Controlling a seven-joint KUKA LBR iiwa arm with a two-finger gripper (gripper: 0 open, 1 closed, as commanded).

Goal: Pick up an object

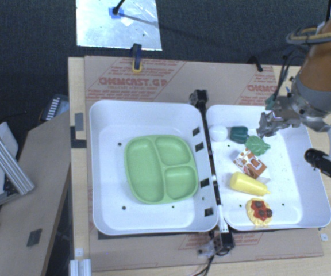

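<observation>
Two white bins, green tray [158, 169] filling left, gripper [267, 125] (finger state unclear) above green object [258, 145], right bin [309, 194] roomy toward its right rim.

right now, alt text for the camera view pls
The arm's end effector hangs over the right bin, just above a green toy among small items. The left bin bears a green divided plate.

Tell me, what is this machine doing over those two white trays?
A grey robot arm with an orange band reaches in from the right, its gripper low over the right white bin, just above a green leafy toy. Nearby lie a teal block, a white round piece, an orange-and-white patterned piece, a yellow wedge and a small toy pizza. The left white bin holds a green divided plate. Nothing looks lifted yet.
</observation>
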